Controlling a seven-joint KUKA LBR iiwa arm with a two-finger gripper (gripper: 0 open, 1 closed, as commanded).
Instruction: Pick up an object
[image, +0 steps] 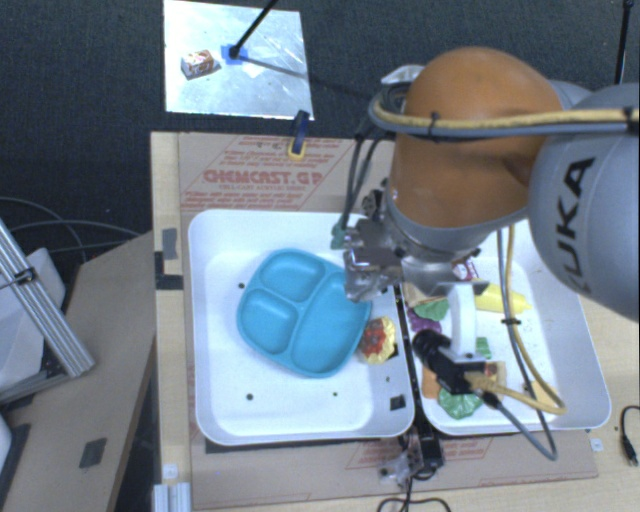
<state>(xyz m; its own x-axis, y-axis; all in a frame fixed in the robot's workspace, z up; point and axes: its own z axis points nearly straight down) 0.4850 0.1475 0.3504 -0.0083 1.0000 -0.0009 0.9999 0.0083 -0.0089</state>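
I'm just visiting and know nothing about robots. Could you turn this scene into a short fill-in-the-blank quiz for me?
1. The divided plate in the left bin is coloured ____.
2. That plate has ____ compartments.
3. The arm's gripper hangs over the plate's ____ edge as the camera sees it.
4. The yellow banana-like toy lies in the ____ bin.

Missing words: blue; three; right; right
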